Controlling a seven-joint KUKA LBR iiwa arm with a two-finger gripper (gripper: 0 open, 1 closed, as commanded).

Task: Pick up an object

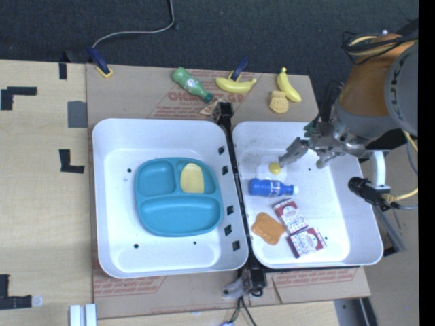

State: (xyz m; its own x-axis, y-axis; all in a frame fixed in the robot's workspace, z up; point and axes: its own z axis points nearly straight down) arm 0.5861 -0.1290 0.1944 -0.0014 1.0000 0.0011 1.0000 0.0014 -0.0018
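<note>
So the gripper [307, 153] is hovering over the right bin [353, 246] with its fingers spread apart, nothing between them. A small yellow object [274, 168] sits just beside it, with the blue bottle [271, 188] right below.

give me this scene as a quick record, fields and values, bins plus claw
left bin: blue divided plate with a yellow piece in its upper right compartment
right bin: blue bottle, small yellow item, orange piece, two red packets
claw: over right bin, nothing seen between fingers
behind bins: green bottle, two bananas
</note>
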